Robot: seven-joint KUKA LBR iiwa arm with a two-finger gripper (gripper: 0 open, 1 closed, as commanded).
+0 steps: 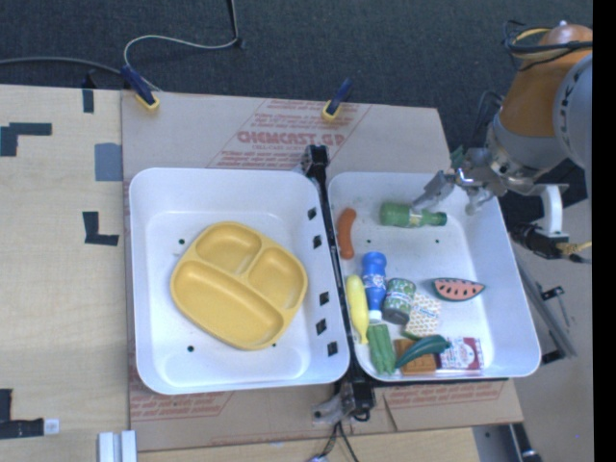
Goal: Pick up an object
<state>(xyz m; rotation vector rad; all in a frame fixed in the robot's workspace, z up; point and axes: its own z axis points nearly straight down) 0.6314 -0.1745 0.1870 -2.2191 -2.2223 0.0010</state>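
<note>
- Two white bins sat side by side, a left bin and a right bin
- One yellow divided tray lay in the left bin
- One green bottle
- One orange sausage
- One blue bottle
- One yellow corn cob
- One small can
- One watermelon slice
- One red packet
- Two blue-and-yellow clamps, one at the cardboard's back left and one mid-back

Arm cut off at right edge; gripper perhaps blurred.
</note>
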